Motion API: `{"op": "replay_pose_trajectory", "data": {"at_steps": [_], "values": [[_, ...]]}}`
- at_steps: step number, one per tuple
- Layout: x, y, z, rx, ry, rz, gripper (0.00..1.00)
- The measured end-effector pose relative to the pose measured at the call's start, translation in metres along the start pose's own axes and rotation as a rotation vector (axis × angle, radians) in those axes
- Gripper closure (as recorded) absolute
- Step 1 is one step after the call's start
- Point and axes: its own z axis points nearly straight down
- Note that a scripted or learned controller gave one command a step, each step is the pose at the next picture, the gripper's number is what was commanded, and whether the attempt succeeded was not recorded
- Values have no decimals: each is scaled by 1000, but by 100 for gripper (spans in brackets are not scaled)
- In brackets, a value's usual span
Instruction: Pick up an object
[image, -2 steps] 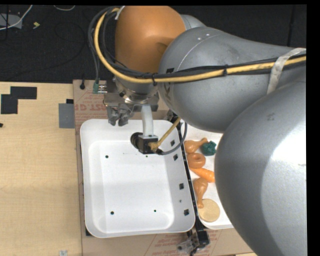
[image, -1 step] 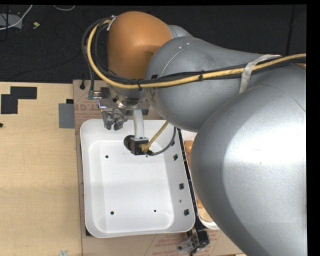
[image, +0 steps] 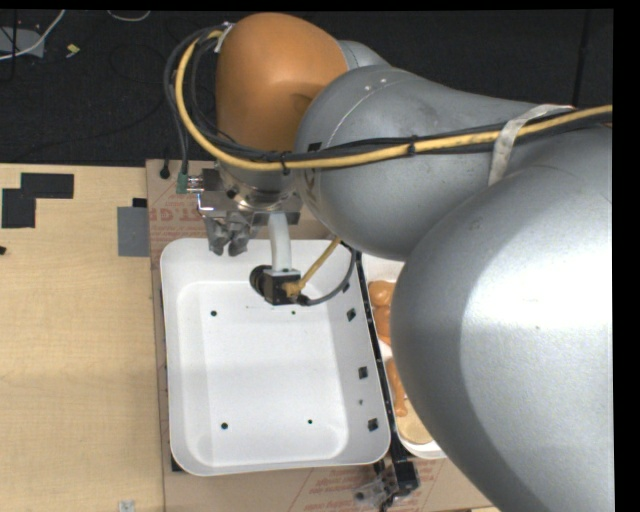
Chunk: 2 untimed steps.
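- Grey arm link sits closest to the lens and takes up the right side of the view, covering most of the right bin.
- Orange band sits at top centre, above the wrist, with a yellow cable looped around it and running off along the arm to the right.
- Gripper hangs at the far rim of the left bin, near that bin's back-left corner.
- Gripper state: cannot tell, open or closed, from this slant. I see no object in it.
- Just right of the gripper, a pale post points down into the left bin and ends in a black fitting with a thin yellow lead. The fitting is close to the bin floor; contact unclear.
- Left bin floor shows 4 small dark dots, 1 toward each corner.
- Task objects: orange-tan items lie in the right bin, right beside the wall shared by the 2 bins, partly hidden under the arm. Shape and count unclear.
- Those items are well apart from the gripper, which is over the other bin.
- 3 black clips sit along the shared wall.
- Bench is light wood, with black patches and a grey square at left.
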Motion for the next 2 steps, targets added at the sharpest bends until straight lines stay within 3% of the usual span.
{"op": "replay_pose_trajectory", "data": {"at_steps": [1, 2], "values": [[1, -1, -9, 3, -2, -7, 100], [0, 0, 27, 1, 1, 5, 100]]}}
